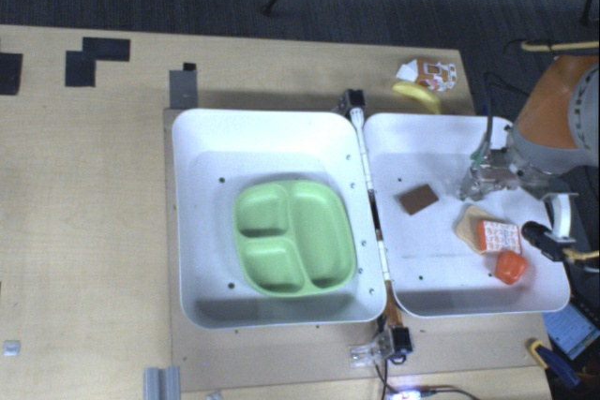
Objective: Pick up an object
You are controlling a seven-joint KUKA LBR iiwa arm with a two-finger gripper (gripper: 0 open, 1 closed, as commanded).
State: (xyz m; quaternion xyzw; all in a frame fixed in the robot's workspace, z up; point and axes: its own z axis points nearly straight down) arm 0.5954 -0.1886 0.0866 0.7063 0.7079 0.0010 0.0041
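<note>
Two white bins sitting side by side on the worktop. Lying in the left bin: a green divided tray. Resting in the right bin, going rightward: a brown block, an orange-and-white packet, a small orange object. Hovering just above the packet, near the bin's far right side: the claw, gripping nothing, spread impossible to judge.

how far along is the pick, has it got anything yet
Done: the gripper has reached into the right bin. In hand: nothing visibly between its fingers. Left: grasp and lift one item; the brown block, orange-and-white packet and small orange piece all lie on the bin floor.
</note>
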